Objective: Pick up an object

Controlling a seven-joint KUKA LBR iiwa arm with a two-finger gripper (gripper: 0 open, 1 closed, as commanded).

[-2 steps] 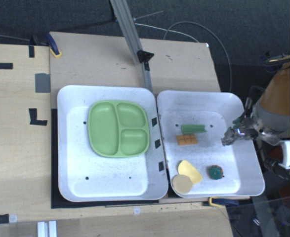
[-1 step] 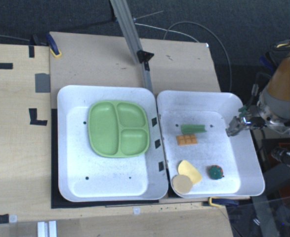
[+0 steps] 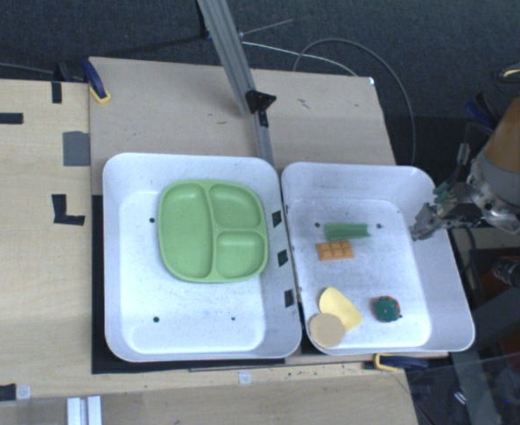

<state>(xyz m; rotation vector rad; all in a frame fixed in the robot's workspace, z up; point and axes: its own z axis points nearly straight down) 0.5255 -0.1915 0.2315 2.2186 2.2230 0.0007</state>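
The right bin (image 3: 437, 264) holds a green stick-shaped piece (image 3: 345, 230), an orange waffle-like square (image 3: 335, 251), a yellow wedge (image 3: 341, 306) overlapping a tan disc (image 3: 326, 330), and a small green-and-red ball (image 3: 385, 309). My gripper (image 3: 425, 222) hangs over the right rim of that bin, well right of the green stick and above the ball. Nothing shows between its fingers.
The left bin (image 3: 127, 326) carries a green three-compartment plate (image 3: 213, 230). A grey metal pole (image 3: 233, 51) slants down from the top to the seam between the bins. Cables lie on the dark floor behind the bench.
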